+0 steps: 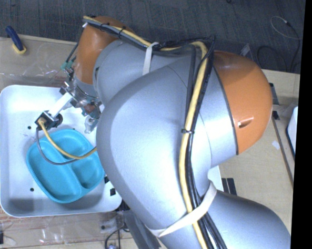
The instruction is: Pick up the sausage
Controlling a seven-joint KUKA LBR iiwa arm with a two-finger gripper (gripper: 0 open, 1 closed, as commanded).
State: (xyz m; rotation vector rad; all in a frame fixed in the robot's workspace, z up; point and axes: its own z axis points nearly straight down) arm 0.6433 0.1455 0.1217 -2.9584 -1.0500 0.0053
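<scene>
My gripper (85, 111) hangs low over the far right part of the left white bin (13, 139), just beyond a blue two-compartment dish (64, 165). The grey arm with its orange band (92, 49) reaches in from the right. Its bulk hides the right side of this bin and all of the neighbouring one. A yellow cable (59, 152) loops from the wrist down across the blue dish. A small black and white connector (48, 119) hangs at the cable's end near the dish's far rim.
A blue-handled tool (14, 39) lies on the wooden bench at the far left, beyond the bin. Crumpled clear film (44, 54) lies along the bin's far edge. Bare white floor shows on the bin's left side and at its front.
</scene>
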